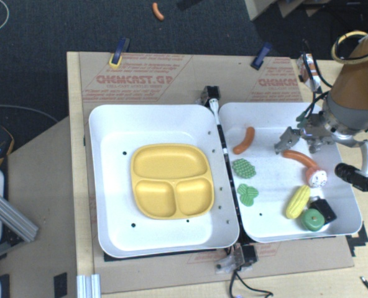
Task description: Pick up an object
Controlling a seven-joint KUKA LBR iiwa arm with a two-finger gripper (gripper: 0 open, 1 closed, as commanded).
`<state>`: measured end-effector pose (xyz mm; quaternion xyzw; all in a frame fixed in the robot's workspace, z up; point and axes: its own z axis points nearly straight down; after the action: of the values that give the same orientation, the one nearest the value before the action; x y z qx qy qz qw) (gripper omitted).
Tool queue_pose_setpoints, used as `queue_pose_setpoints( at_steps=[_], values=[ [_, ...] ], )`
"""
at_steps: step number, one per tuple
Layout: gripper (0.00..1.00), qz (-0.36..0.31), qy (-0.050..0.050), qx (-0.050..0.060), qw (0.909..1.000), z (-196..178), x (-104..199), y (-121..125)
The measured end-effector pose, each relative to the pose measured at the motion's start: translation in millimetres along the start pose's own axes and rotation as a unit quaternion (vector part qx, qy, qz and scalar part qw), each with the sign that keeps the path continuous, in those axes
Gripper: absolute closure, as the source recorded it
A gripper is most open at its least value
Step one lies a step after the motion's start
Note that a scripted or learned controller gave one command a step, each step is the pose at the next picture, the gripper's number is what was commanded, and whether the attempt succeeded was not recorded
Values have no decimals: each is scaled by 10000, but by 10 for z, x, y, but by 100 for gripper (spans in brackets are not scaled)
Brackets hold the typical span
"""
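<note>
Orange sausage (299,158) lies in the right bin (268,225), just under the gripper (294,140), whose fingers are spread with nothing between them. Another sausage (244,139), green pieces (243,168), a corn cob (297,202) lie nearby; a yellow tray (171,180) fills the left bin (109,166).

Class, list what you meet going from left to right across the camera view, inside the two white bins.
Yellow divided tray → two green leafy pieces → orange sausage → gripper → yellow corn → white egg-like piece.
</note>
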<state>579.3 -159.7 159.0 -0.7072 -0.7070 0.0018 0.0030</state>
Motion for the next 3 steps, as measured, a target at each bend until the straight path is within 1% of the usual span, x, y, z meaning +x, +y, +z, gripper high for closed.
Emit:
queue_pose_setpoints(
  at_steps=[1, 2, 3],
  values=[
    [0, 3, 2, -1, 10000, 475, -44, -76],
    [0, -2, 1, -6, 10000, 764, -35, -82],
    [100, 5, -9, -36, 10000, 636, -43, -69]
  ],
)
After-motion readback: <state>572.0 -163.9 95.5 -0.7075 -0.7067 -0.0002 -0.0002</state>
